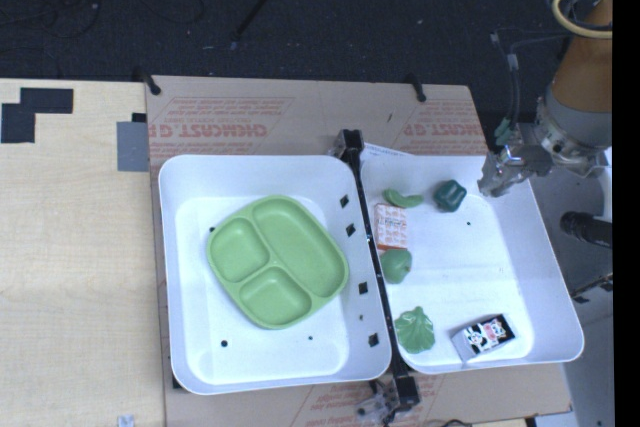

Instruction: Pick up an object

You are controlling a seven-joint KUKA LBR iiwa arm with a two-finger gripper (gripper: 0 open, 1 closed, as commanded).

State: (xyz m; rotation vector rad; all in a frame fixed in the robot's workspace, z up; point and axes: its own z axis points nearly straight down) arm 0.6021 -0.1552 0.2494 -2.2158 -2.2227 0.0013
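Green is the colour of most of what I am looking at: in the right bin (545, 275) a dark teal block (449, 195) is lying near the far edge, with a pale leafy piece (402, 199) beside it, a rounded green lump (397, 264) by the divider, and a crinkled lettuce-like piece (414, 329) toward the near corner. A printed card (391, 226) and a small black-and-white box (484, 335) are also sitting there. The left bin (190, 315) is carrying a green divided plate (277, 260).

I am watching the hand (497, 177) hovering at the far right rim, near the teal block but apart from it; I cannot tell how it is set.

I am judging the teal block the nearest candidate: it is looking small, stiff and light, probably smooth plastic, so I would be taking it across its two flattest sides, squarely, since a skewed pinch may squirt it away.
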